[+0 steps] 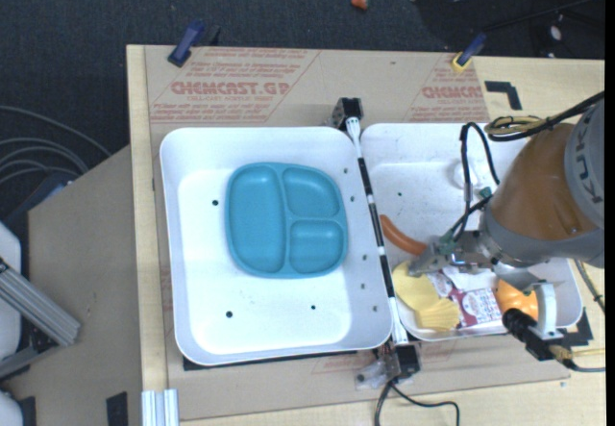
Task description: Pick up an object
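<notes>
Gripper (444, 256), grip state not discernible, is lowered into the right bin (423, 150) over a yellow piece (423, 302) and packet (471, 304), presumably for picking.

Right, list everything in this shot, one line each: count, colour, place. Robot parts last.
Bins: two, white, side by side on the bench.
Divided plate: one, light blue, three compartments, lying flat in the middle of the left bin.
Yellow object: one, pale yellow, at the near left corner of the right bin.
Packet: one, red and white, in the right bin beside the yellow object.
Curved orange piece: one, orange-red, in the right bin near the divider.
Orange item: one, orange, near front of the right bin, partly hidden by the arm.
Clamps: two, blue, at the board's far edge.
Arm: one, grey with orange band, over the right bin.
Gripper: one, low over the right bin's items.
</notes>
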Tool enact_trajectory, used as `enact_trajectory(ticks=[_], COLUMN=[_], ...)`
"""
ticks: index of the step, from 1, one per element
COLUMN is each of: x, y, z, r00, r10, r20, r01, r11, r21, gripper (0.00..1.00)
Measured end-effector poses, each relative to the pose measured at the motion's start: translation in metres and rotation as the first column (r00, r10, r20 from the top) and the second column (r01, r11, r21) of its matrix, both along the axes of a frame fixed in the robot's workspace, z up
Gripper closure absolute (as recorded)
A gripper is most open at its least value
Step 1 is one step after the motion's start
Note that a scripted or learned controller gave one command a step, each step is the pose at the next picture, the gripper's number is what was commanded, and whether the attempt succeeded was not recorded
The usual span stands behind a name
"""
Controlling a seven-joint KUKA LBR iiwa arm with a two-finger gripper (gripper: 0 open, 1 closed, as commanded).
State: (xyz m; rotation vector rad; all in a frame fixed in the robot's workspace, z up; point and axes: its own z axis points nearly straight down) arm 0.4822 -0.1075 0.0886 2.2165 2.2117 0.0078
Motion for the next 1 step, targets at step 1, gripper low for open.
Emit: enact_trajectory(ticks=[1], x=[0.0024], y=[-0.0011], z=[0.0130], r00=[1.000], r10=[0.000], r20=[0.009], r01=[0.000], r11=[1.000], r21=[-0.003], gripper=[1.00])
